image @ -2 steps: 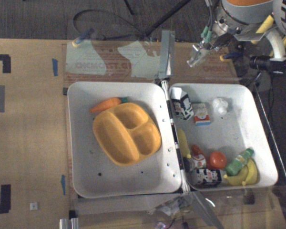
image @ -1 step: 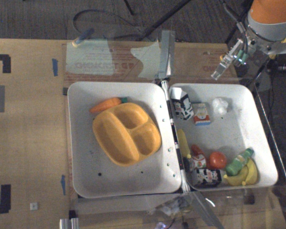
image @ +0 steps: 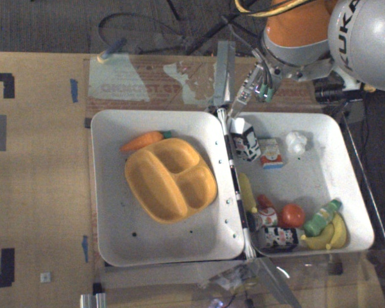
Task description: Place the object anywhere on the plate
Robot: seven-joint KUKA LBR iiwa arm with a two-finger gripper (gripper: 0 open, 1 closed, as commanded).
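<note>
A yellow plate (image: 170, 178) with three compartments lies in the left bin (image: 109, 236), and nothing rests on it. An orange carrot (image: 141, 140) lies on the bin floor, touching the plate's upper left rim. My gripper (image: 255, 95) hangs above the far rim of the right bin (image: 346, 172), near the divider between the bins. It is open and nothing is between its fingers. Just below it in the right bin stands a black-and-white milk carton (image: 246, 141).
The right bin also holds a small red-and-white carton (image: 271, 154), a white crumpled item (image: 295, 143), a yellow banana-like piece (image: 246, 192), a red tomato (image: 293, 215), a green bottle (image: 322, 218), bananas (image: 328, 236) and a cow-print carton (image: 279, 238).
</note>
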